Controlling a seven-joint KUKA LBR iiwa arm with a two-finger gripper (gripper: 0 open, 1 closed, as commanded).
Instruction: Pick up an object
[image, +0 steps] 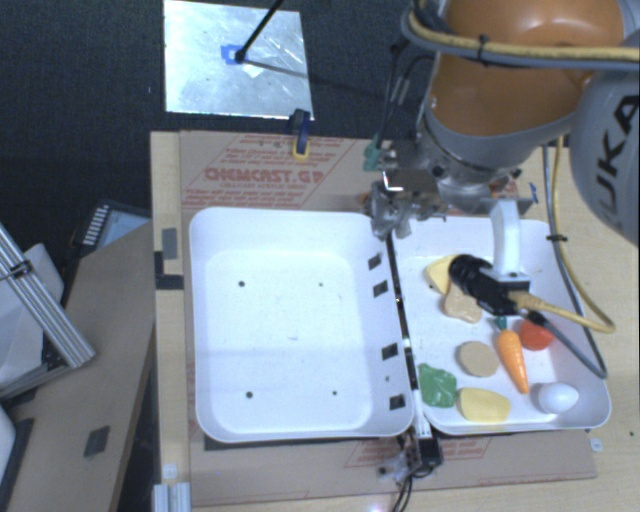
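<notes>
The right bin (572, 262) holds several toy foods. A yellow wedge (437, 273) and a tan piece (462, 306) lie near its middle. Below them are a tan round piece (478, 359), an orange carrot (513, 359) and a red tomato (539, 336). Along the front wall sit a green leafy piece (435, 385), a yellow lemon (484, 404) and a white egg (556, 397). My gripper (392, 214) hangs over the back end of the divider between the bins, up and left of the foods. Nothing shows in its grasp.
The left bin (205, 300) lies beside the right one, with black clips (390, 351) along the shared divider. The bins rest on a cardboard sheet (260, 175). A shiny metal plate (238, 58) lies behind it.
</notes>
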